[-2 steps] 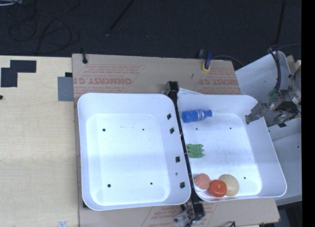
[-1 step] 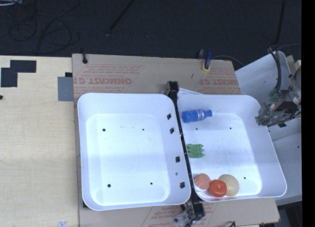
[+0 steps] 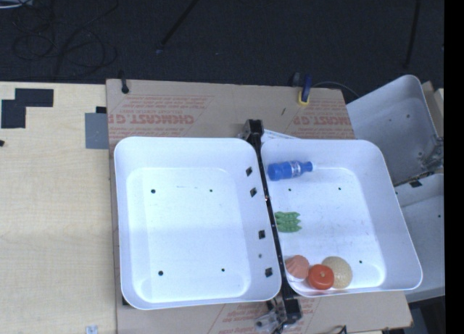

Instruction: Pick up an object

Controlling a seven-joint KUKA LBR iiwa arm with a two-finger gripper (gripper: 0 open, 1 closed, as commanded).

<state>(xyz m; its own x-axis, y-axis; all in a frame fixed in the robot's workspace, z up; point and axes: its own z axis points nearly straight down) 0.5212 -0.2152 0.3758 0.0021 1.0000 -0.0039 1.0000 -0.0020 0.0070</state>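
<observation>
Right bin [image 3: 377,180]: blue bottle [image 3: 289,170], green item [image 3: 287,222], 3 round items. Bottle lies apart; best target. Gripper state: cannot tell.

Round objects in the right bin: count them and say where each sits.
3, clustered in the right bin's near corner: a pink one by the divider, a red one in the middle, a tan one on the far side. They touch or overlap.
</observation>
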